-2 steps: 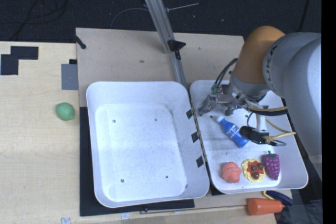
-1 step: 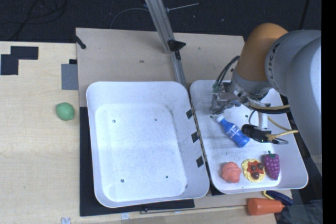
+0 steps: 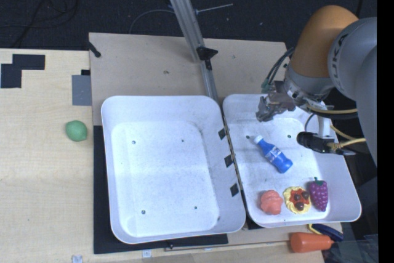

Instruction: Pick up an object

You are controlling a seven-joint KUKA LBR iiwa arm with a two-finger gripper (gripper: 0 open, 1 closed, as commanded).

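The right bin (image 3: pixel 243 109) holds a blue bottle (image 3: pixel 273 154) lying near its middle. Along its near edge sit a pink-orange lump (image 3: pixel 269 202), a yellow toy with red bits (image 3: pixel 297 199) and a purple grape bunch (image 3: pixel 319 193). My gripper (image 3: pixel 269 109) hangs over the far part of the right bin, above and a little behind the bottle's white cap. Nothing shows between its fingers.
The left bin (image 3: pixel 111 109) lies beside the right one. A green ball (image 3: pixel 77 130) rests on the bench at far left. An orange carrot-like object (image 3: pixel 309 242) lies outside the right bin's near edge. A metal rail (image 3: pixel 189 21) slants between the bins at the back.
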